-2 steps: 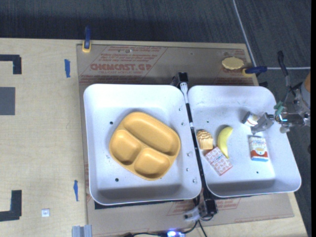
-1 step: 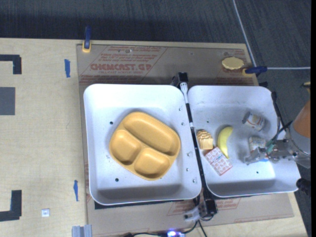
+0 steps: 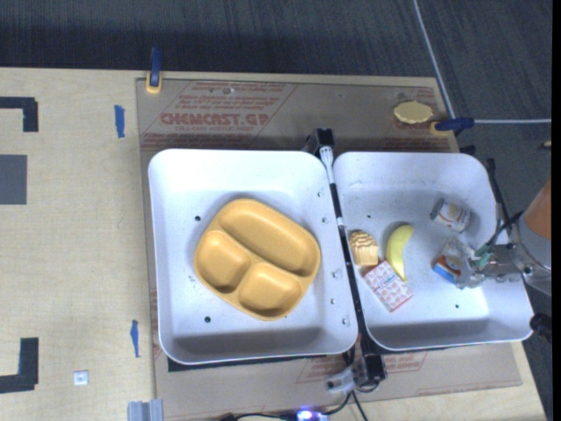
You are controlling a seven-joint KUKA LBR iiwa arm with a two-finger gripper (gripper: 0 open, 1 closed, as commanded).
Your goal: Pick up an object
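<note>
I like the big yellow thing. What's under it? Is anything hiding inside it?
The yellow tray sits on the white floor of the left bin. Its three hollows look bare. Whatever lies beneath the tray is covered, so that cannot be seen.

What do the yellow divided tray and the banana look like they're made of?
The yellow tray looks like molded plastic with a satin finish: rounded compartments and soft highlights. The banana is probably a plastic toy: its color is even and its surface smooth, though it is too small to be sure.
</note>
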